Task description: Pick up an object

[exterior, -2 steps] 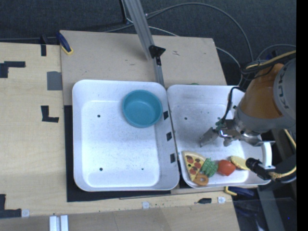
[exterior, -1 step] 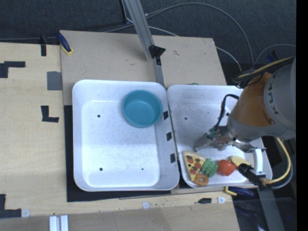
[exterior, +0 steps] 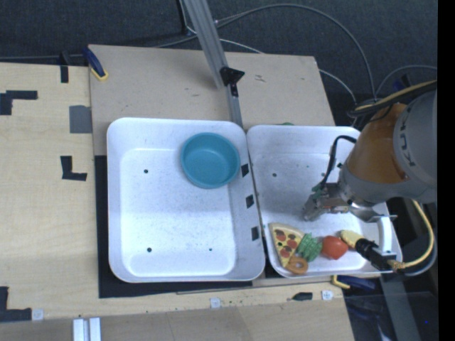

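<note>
Camera view has the arm [exterior: 387,155] reaching into the right bin [exterior: 284,148], its gripper [exterior: 318,206] hanging above bare floor, holding nothing, with the toys just below it in frame along the near wall: pizza slice [exterior: 286,241], green piece [exterior: 309,246], tomato [exterior: 333,247], banana [exterior: 350,239]. The pizza's long axis runs toward the near wall. How wide the gripper stands I cannot tell, the tips being small and dark.

Light was even and diffuse from overhead, moderately bright. The white bins [exterior: 128,190] looked slightly washed out, with soft glare along their rims. Shadows were faint, with only a dim one under the arm [exterior: 391,155]. The far floor [exterior: 71,13] was dark and underexposed. Overall soft, low-resolution, small toys near right blurry. No obvious edge distortion.
</note>
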